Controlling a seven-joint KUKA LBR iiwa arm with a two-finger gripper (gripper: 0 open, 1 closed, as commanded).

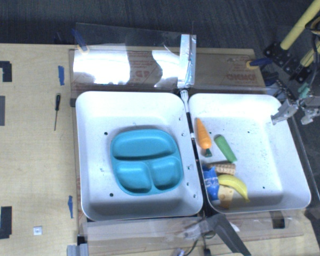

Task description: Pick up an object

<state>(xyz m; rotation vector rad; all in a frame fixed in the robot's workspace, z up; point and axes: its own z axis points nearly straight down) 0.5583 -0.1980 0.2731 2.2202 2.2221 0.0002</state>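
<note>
Claw at the right bin's rim; the toy food lies well apart, bunched against the divider.

Gripper [291, 111]: hangs over the upper right rim of the right bin [266, 143]; two pale fingers splay outward with nothing between them, though how wide the gap is cannot be told at this size. Arm: enters from the right edge, wrist and cabling above the bin's far corner, not yet over any object. Contents, right bin: carrot [203, 135] against the left wall, green pod-shaped piece [225, 149] just beside it, banana [234, 186] touching a tan piece and a blue item lower left. Left bin: blue divided tray [146, 160]. Risk, judged: items crowd the wall and each other, so a descent may strike the wall, catch two pieces, or close on air.
</note>
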